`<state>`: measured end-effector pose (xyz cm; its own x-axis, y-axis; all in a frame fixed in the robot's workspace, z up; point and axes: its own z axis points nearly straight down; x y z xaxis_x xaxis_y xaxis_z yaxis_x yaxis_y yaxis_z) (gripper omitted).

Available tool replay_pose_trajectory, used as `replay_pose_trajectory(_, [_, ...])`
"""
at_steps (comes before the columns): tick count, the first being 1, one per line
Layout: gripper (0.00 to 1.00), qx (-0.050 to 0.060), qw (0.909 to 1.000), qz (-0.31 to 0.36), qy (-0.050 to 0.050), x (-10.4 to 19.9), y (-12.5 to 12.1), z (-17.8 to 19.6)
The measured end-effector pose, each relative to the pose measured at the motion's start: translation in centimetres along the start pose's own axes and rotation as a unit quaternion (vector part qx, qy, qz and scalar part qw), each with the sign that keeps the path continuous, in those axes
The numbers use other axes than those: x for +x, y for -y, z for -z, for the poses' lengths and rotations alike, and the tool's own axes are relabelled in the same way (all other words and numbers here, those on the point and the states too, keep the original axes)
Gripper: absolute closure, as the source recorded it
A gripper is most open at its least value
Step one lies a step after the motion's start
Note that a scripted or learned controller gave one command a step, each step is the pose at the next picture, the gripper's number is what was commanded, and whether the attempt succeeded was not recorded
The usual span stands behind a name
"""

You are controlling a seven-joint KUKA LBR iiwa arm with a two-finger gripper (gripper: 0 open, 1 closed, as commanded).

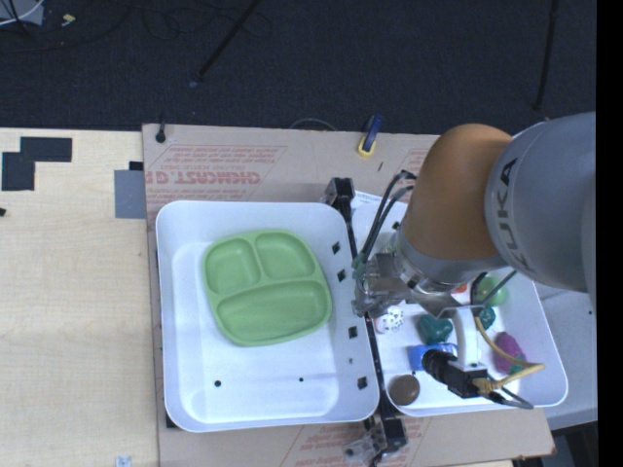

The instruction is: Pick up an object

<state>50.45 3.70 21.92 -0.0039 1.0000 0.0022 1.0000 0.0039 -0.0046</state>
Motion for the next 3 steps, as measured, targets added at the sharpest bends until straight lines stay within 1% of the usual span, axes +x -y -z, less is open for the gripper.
replay_pose_trajectory(1, [1.00, -0.001, 1.0000, -0.002, 0.001, 0.1, 0.1, 1.1])
replay_pose_trajectory(2, [1.00, -0.001, 1.0000, -0.002, 0.001, -0.8, 0.2, 1.8])
replay_pose_trajectory(3, [1.00, 0.001, 1.0000, -0.003, 0.001, -0.9, 0.2, -0.3])
